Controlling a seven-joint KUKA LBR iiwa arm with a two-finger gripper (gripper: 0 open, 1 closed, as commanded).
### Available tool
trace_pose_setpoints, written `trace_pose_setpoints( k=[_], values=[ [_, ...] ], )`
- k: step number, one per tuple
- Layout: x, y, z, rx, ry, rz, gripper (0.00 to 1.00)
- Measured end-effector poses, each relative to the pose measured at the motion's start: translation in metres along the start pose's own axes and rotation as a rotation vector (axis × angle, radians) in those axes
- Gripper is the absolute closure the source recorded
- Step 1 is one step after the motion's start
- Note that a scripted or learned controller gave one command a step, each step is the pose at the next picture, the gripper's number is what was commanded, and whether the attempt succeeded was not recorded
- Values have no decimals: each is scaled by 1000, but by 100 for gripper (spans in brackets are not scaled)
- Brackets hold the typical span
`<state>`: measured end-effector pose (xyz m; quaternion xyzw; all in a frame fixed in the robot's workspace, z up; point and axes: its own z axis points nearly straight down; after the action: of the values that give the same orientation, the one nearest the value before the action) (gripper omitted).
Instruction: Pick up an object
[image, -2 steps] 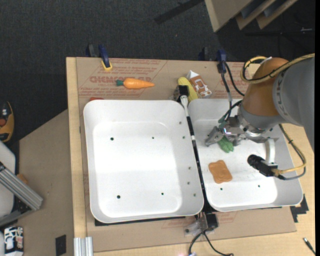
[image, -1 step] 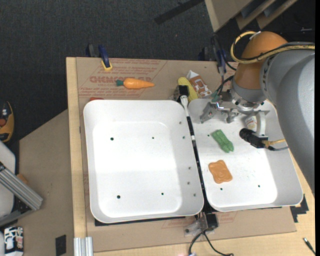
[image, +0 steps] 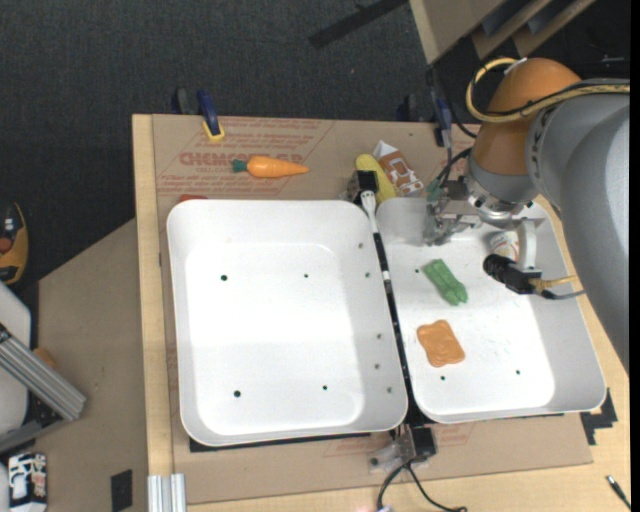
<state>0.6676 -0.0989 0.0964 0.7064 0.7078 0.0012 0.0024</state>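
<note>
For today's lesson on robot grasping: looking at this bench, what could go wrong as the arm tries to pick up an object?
1. The pincer hangs near the right bin's back left corner, so its wall may block a clean descent.
2. The green piece and the orange piece lie flat and low; a grasp might slip off them.
3. The carrot lies on the cardboard behind the bins, likely outside the picking area.

Fixed overhead camera, slanted downward, both white bins (image: 200, 300) in frame
</note>
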Motion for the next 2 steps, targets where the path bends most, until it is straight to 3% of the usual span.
trace_pose_setpoints(
  k=[1, 2],
  values=[
    [52, 1, -95, -5, 2, -4, 100],
    [113, 2, -289, -17, 3, -5, 100]
  ],
)
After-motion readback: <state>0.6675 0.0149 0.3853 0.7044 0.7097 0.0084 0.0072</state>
